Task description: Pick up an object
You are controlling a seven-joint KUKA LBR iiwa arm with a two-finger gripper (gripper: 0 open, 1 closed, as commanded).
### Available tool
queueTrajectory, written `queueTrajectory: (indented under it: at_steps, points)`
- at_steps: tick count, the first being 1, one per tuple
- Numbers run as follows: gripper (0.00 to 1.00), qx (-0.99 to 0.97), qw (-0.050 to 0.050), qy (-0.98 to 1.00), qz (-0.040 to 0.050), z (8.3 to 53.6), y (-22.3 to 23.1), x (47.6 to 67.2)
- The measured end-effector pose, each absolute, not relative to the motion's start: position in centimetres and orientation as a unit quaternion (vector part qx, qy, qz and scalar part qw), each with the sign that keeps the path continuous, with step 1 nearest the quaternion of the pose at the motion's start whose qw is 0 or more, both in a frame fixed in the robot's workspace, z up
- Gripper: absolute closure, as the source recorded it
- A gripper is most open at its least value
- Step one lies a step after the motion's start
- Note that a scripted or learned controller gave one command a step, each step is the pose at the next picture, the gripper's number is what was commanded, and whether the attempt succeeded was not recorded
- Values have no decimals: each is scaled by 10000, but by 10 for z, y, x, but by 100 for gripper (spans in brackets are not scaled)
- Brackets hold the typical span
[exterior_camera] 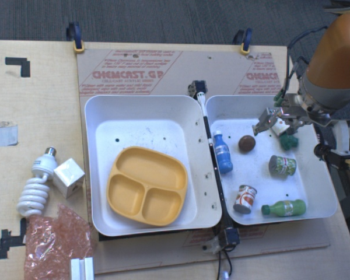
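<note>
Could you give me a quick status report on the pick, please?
Gripper over right bin, nothing held. Green item beside it. Brown ball, can close by.

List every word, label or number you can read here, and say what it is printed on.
"CHEMCAST GP": red print, repeated, on the brown sheet under the bins; smaller lines beneath it are too blurred to read.
Labels on the blue bottle, green bottle, green can and red-and-white can: too small to read.

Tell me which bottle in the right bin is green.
The green bottle lying along the bin's near edge, beside the red-labelled can. The other bottle is blue, by the divider.
</note>
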State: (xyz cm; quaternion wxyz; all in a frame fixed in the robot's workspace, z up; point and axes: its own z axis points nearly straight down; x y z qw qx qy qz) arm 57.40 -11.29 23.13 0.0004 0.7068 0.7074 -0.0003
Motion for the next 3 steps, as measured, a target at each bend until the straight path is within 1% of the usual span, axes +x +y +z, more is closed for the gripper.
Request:
queueTrajectory:
  at_steps: [1, 2, 3]
  points:
    - [0, 7077, 2, 7065, -3, 92, -134, 597]
    - [100, 7087, 10, 7056, -1, 102, -135, 597]
    - [0, 7084, 10, 7058, -2, 102, -135, 597]
